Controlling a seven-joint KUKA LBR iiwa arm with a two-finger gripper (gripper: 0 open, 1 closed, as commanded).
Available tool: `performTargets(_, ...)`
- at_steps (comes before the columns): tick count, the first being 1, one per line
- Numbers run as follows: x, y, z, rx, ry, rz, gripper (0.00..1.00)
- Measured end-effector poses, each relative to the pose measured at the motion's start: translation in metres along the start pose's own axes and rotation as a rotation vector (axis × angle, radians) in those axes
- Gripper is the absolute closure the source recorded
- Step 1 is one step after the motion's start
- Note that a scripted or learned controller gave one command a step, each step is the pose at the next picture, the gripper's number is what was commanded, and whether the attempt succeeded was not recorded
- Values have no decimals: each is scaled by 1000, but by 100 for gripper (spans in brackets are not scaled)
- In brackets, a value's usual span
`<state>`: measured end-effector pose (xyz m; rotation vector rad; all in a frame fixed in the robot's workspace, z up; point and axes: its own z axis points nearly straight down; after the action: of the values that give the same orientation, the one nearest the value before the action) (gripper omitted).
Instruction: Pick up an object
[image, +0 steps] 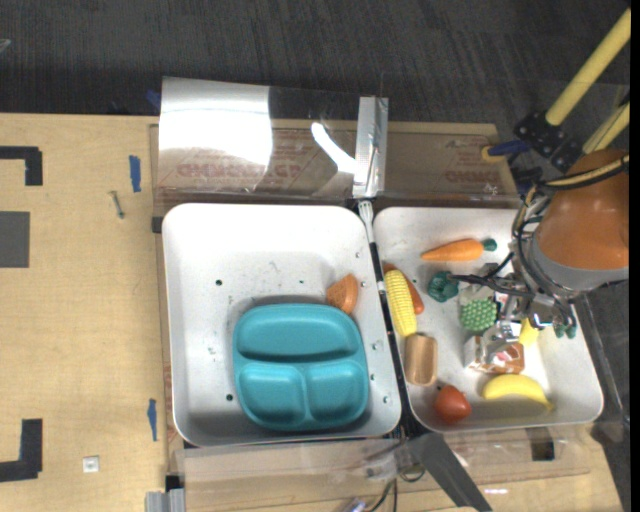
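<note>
A: Right, nearest edge first. What's in the right bin (590, 385), front?

B: A tomato (452, 402) near the front left corner, w/ a banana (515, 389) just right of it. A tan cylinder, maybe a bread roll (420, 359), stands a bit behind the tomato, against the divider side.

A: And the left bin (200, 260)?

B: A teal divided tray (299, 365), three compartments, sits in the front half. A small orange piece (343, 293) touches its back right corner.

A: OK, mid right bin?

B: A corn cob (401, 301) lies lengthwise along the left wall. A green knobbly item (477, 313) is center, and a reddish wrapped thing (499, 354) sits between it and the banana. Can't tell what that one is exactly.

A: End effector?

B: The end effector (515, 318) is low over the mid right bin, just beside the green knobbly item and above the wrapped thing. Cables and metal parts clutter it, so I can't tell its grip state, or whether anything's in it. The arm (588, 225), orange band up top, comes in from the right.

A: Farther back?

B: A dark green bit (443, 287) is left of the knobbly item, then a carrot (455, 250) lying crosswise near the back wall. Past both bins, a clear plastic sheet (215, 135) on the desk (70, 300), and a yellow pole (595, 62) at far right.
</note>
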<state>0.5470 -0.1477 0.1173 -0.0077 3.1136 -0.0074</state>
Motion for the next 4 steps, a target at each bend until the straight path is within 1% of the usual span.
performTargets(1, -3, 36, 30, -7, 19, -131, 0)
performTargets(2, -81, 48, 32, -5, 17, -21, 0)
performTargets(3, -54, 17, 31, -9, 22, -356, 0)
performTargets(4, -52, 5, 31, -11, 17, -524, 0)
